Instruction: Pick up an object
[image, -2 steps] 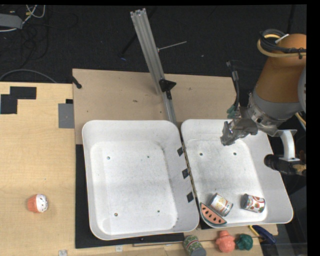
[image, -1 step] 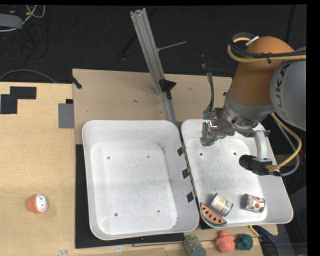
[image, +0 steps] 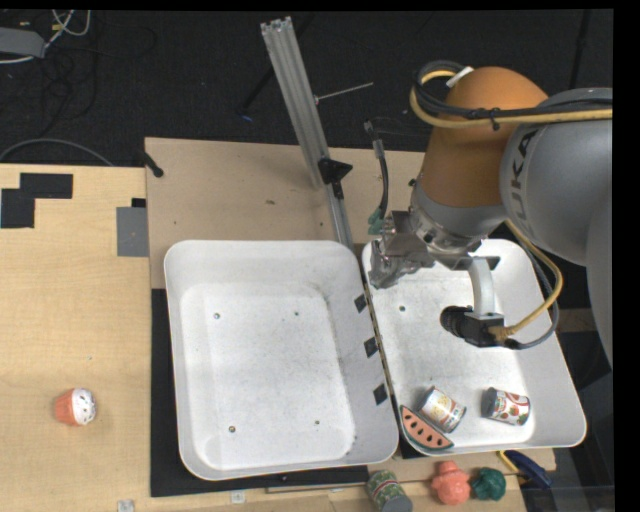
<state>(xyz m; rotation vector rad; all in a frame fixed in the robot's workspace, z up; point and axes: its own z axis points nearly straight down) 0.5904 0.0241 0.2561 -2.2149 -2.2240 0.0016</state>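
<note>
The right bin holds a watermelon-slice toy at its front left corner. Beside the slice lies a small silver can, and a red-and-white can lies further right. My gripper hangs over the bin's back left corner, close to the divider between the bins and far from all three objects. Nothing is visible in it. The grey arm with its orange band covers the back of the right bin.
The left bin sits alongside. An orange-and-white round doll lies on the wooden bench at far left. In front of the right bin are a small dark can, a pink toy and a green toy. A metal rail slants up behind the bins.
</note>
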